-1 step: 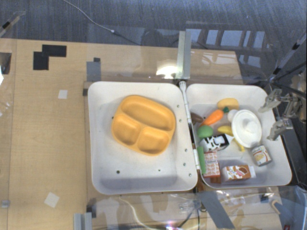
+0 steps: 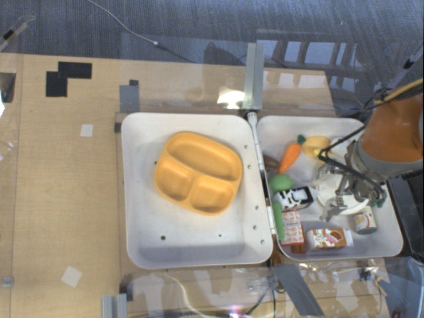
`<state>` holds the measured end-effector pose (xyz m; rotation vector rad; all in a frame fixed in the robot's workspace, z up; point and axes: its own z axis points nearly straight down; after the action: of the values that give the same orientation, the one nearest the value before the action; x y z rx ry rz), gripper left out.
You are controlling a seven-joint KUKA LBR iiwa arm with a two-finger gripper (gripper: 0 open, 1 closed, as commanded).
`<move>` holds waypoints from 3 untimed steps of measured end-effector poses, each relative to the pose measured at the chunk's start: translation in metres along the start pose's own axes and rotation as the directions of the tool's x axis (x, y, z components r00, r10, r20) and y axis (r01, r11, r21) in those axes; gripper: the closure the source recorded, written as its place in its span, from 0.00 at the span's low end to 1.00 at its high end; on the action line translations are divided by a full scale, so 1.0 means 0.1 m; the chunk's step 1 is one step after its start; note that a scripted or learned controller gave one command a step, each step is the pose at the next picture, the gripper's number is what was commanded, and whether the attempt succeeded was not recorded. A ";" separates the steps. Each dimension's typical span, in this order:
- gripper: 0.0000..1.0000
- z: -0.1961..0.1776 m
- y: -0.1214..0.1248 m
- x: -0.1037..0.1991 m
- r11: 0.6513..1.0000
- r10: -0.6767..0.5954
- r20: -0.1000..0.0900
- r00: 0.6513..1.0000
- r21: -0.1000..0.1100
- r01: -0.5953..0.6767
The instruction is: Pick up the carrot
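The carrot (image 2: 289, 156), small and orange with a green tip, lies tilted in the upper left part of the right bin (image 2: 391, 240). It rests free among other toy foods, next to a yellow fruit (image 2: 317, 144). My gripper (image 2: 336, 203) hangs over the middle of the right bin, below and to the right of the carrot and apart from it. The arm's orange band (image 2: 397, 138) sits above it at the right edge. Nothing that I can make out is held.
A yellow divided plate (image 2: 197, 172) lies in the left bin (image 2: 142, 197). The right bin also holds a green piece (image 2: 280, 182), a black-and-white carton (image 2: 295, 197), a red box (image 2: 292, 232), a brown carton (image 2: 329, 238), a small can (image 2: 364, 222) and a white dish (image 2: 331, 189).
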<state>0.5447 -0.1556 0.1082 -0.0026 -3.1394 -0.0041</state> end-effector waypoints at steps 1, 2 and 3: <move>0.00 0.13 0.23 -0.50 0.983 0.183 0.027 0.983 0.007 -0.183; 0.00 0.18 0.57 -0.94 0.925 0.380 -0.013 0.925 0.016 -0.380; 0.00 -0.86 1.02 -1.21 0.932 0.362 0.025 0.932 -0.005 -0.362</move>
<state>0.6660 -0.0539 0.1942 -0.5848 -3.1095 -0.0046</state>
